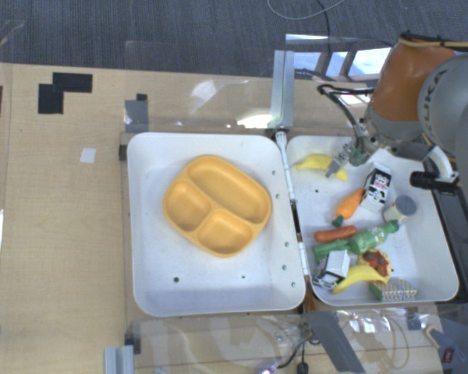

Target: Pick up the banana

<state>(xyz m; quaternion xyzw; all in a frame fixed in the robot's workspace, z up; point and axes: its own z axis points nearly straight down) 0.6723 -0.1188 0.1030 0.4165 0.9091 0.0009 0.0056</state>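
Observation:
A yellow banana (312,162) lies in the right bin (444,275), near its far left corner. My gripper (345,162) is down at the banana's right end and hides part of it; a bit of yellow shows just below the gripper. A second curved yellow fruit (356,277), much like a banana, lies at the bin's near side among other items. The grey arm with its orange band (402,76) reaches in from the right.
The left bin (156,287) holds a yellow divided plate (217,204). The right bin also holds an orange carrot (349,205), a white box (378,187), a red-orange stick (335,234), green pieces (363,241) and a grey disc (405,206).

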